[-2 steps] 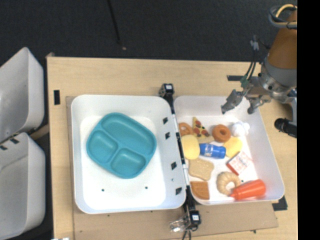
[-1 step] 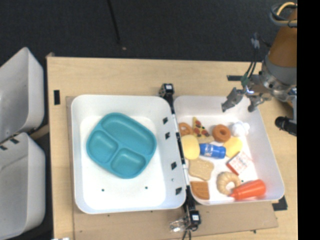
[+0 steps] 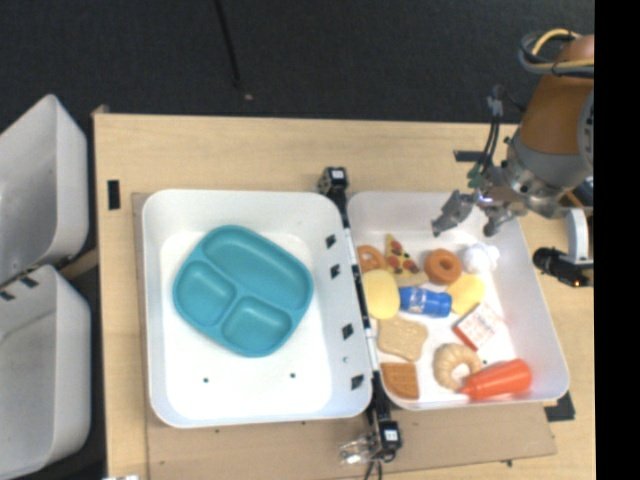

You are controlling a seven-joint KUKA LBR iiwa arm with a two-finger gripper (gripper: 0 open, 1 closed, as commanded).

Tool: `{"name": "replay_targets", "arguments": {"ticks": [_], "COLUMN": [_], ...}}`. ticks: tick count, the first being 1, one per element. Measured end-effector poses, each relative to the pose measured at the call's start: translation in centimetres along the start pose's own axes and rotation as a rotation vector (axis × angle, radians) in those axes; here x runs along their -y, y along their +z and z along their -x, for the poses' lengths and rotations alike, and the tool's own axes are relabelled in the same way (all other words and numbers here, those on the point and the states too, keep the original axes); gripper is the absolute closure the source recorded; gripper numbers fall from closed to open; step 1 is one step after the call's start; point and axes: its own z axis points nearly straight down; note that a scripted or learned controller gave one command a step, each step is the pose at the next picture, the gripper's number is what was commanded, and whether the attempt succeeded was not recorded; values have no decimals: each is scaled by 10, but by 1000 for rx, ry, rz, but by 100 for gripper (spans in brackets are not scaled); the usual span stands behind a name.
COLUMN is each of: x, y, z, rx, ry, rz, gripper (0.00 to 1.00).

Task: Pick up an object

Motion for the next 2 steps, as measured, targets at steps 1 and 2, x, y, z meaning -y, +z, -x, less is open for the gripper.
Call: {"name": "replay_targets", "arguments": {"ticks": [1, 2], "x": [0, -2], "y": [63, 107], "z": [6, 7], "rx": [0, 0], "ry": [1, 4], "rz": [-1, 7], "gripper": [0, 0]}}
